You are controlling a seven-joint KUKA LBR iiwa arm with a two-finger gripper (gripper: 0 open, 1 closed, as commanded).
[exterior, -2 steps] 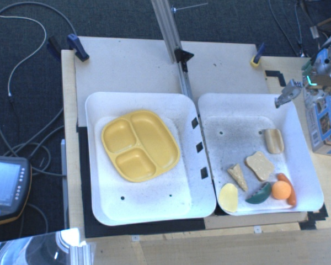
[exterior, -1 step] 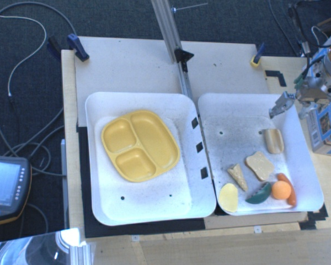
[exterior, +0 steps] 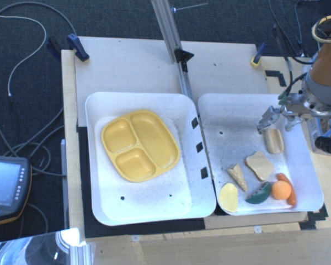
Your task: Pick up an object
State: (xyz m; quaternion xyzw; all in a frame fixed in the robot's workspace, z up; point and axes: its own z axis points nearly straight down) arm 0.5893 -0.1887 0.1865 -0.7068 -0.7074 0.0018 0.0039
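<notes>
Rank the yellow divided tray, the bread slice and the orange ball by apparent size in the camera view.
1. yellow divided tray, by far the largest
2. bread slice
3. orange ball, a little smaller than the bread slice

My single fixed camera looks down at a slant on both white bins [exterior: 149,214]; arm [exterior: 325,70] enters at three o'clock.

I see even, bright overhead light; the white bins [exterior: 154,214] look slightly washed out, shadows are soft and short, and the whole frame is mildly soft.
</notes>
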